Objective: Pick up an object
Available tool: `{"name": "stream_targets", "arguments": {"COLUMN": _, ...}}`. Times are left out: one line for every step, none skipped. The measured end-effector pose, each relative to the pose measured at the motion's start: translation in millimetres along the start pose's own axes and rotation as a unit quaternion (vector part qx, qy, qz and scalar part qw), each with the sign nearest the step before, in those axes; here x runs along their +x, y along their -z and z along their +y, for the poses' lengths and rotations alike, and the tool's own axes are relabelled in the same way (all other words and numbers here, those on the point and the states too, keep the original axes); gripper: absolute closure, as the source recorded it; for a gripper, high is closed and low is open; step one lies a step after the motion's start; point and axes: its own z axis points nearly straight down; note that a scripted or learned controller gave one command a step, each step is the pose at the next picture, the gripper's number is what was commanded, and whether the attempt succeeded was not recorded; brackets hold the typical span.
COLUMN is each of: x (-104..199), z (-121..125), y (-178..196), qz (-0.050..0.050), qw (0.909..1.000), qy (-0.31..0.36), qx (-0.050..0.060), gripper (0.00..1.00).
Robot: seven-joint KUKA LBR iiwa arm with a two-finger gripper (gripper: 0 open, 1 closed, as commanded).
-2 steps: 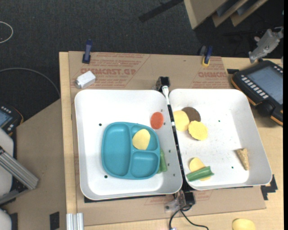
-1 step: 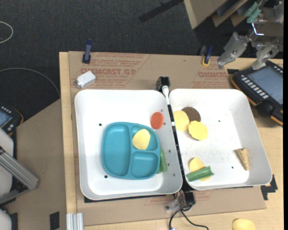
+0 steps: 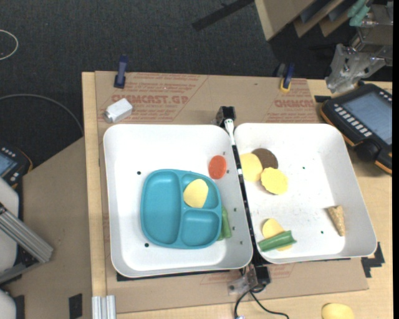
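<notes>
Fingers cannot be judged; food pieces lie loose, the lemon (image 3: 196,193) at 2 o'clock in the tray (image 3: 163,212), easy picking.

Cardboard-topped bench (image 3: 187,93) bears two white bins (image 3: 124,187)

The desk (image 3: 187,93) is surfaced with printed brown cardboard, held at its far edge by two blue clamps (image 3: 121,71). Dark speckled carpet (image 3: 124,31) lies beyond and to the left of the desk. Cardboard boxes (image 3: 299,15) stand beyond its far right corner. Lighting is even.
</notes>
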Motion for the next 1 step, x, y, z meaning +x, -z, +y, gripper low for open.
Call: {"name": "stream_targets", "arguments": {"x": 11.2, "z": -37.4, "y": -106.0, "qz": 0.001, "qw": 0.9999, "qy": -0.001, "qx": 0.011, "gripper": 1.0}}
